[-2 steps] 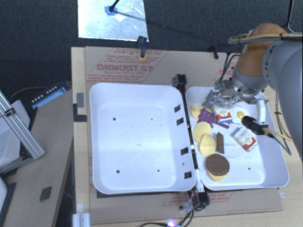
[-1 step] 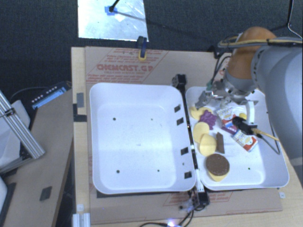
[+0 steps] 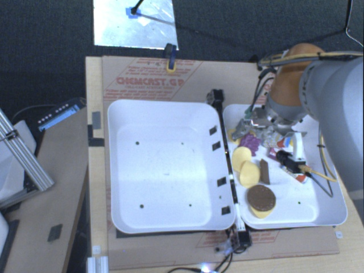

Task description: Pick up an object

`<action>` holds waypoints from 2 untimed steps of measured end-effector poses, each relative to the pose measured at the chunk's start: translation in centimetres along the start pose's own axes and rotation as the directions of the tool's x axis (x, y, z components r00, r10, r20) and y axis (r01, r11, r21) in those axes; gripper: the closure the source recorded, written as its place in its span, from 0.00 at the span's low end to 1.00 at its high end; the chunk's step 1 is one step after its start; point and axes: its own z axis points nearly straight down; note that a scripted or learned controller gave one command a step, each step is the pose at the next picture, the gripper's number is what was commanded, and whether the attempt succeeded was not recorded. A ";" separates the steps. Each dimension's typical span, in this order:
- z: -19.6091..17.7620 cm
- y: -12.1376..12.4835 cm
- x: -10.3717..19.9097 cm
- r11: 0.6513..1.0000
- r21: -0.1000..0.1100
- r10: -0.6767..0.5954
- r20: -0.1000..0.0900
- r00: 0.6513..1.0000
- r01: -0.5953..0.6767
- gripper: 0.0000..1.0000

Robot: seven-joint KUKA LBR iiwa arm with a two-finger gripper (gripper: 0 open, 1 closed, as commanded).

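A bench [image 3: 96,169] bears two white bins. In the right bin [image 3: 327,206], the end effector [image 3: 259,125] hovers at eleven o'clock over a purple object [image 3: 250,143]; its grip state is unclear.

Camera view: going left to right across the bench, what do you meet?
Left white bin → black clips on the seam between the bins → yellow pieces and the brown round disc in the right white bin → the hand above a purple item → grey arm.
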 end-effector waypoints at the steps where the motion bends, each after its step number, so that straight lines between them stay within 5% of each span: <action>1: -1.3 0.2 -0.3 1.000 -0.004 0.001 0.005 1.000 -0.001 1.00; 2: -26.5 -3.5 -3.0 1.000 -0.019 0.002 0.005 1.000 -0.001 1.00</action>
